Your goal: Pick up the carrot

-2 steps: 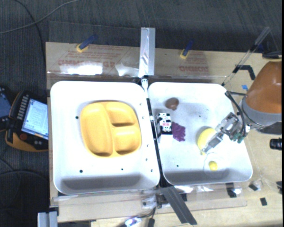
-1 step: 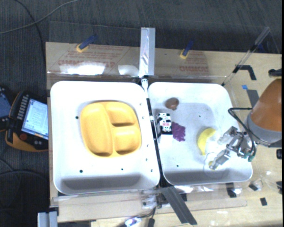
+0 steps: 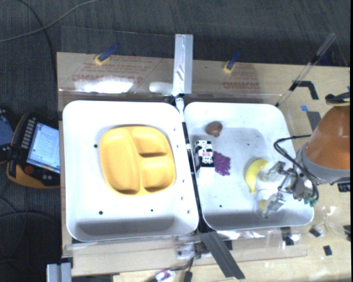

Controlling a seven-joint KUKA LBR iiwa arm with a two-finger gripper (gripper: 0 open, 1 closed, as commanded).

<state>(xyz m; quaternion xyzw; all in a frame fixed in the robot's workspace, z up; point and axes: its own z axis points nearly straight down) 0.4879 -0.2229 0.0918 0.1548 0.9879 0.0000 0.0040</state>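
Orange-banded arm (image 3: 335,143) hanging over the right bin (image 3: 241,223), I hold my gripper (image 3: 272,189) spread wide and empty just beside a yellow piece (image 3: 253,170), yet I cannot pick out the carrot for certain, so closing here may grab the wrong thing

Arm (image 3: 335,143): orange band, grey below; black cable looped alongside. Gripper (image 3: 272,188): pale metallic fingers, small teal fitting.

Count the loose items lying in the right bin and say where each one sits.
4: a brown lump near the back, a small box by the divider, a purple toy beside it, a yellow item under the gripper, possibly hiding more.
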